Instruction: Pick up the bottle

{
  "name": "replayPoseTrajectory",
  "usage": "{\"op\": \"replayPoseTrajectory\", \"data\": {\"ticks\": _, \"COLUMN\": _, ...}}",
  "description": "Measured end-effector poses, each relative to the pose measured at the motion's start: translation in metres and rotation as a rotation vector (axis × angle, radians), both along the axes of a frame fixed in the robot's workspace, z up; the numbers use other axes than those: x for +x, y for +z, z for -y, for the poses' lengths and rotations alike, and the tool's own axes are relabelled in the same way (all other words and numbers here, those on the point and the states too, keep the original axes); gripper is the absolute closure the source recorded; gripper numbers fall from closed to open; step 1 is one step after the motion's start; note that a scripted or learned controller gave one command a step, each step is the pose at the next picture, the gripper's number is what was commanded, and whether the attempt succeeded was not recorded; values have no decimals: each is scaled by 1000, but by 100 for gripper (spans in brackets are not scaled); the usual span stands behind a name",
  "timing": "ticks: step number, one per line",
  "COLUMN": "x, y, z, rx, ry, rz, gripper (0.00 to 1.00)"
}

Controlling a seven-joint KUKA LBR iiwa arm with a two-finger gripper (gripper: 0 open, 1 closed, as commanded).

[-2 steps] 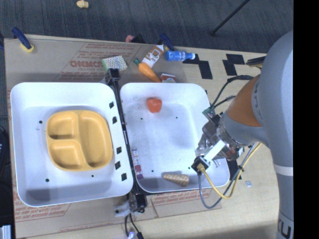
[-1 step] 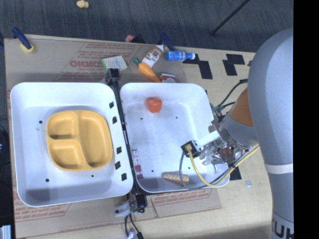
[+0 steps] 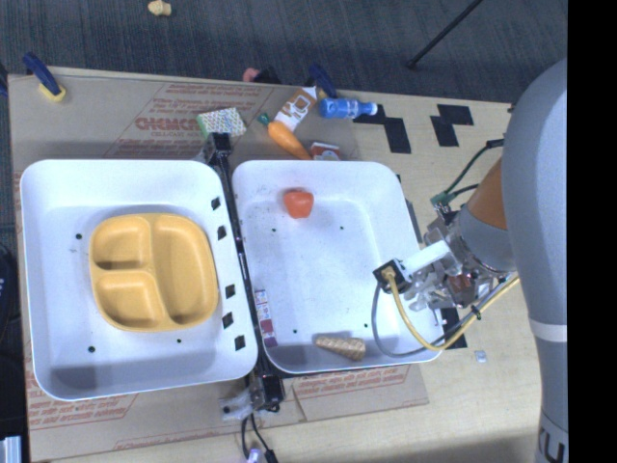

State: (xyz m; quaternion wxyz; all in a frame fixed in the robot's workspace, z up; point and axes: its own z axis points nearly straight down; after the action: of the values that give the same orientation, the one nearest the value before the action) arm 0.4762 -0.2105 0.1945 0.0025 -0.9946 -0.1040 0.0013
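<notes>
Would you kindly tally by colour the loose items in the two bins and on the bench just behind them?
Yellow: 1, the divided tray
Red: 1, the tomato-like piece
Tan: 1, the cone
Orange: 1, the carrot
Blue: 1, the bottle
Green-patterned: 1, the small block
Total: 6

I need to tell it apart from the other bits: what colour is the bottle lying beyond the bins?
Blue bottle, seen in the camera view.

The right bin (image 3: 253, 258) has lots of open floor in its middle. A red toy (image 3: 298, 203) sits near its back edge and a cone (image 3: 340, 346) lies by its front edge. The gripper (image 3: 421, 278) hangs over its right edge. The yellow tray (image 3: 152, 269) fills most of the left bin (image 3: 39, 258). Behind the bins, the bottle (image 3: 341, 108) lies close beside a carrot (image 3: 287, 139).
</notes>
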Motion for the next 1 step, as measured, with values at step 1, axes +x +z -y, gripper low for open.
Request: {"op": "replayPoseTrajectory", "data": {"ticks": 1, "x": 0, "y": 28, "z": -41, "rx": 0, "ry": 14, "rz": 0, "gripper": 100}}
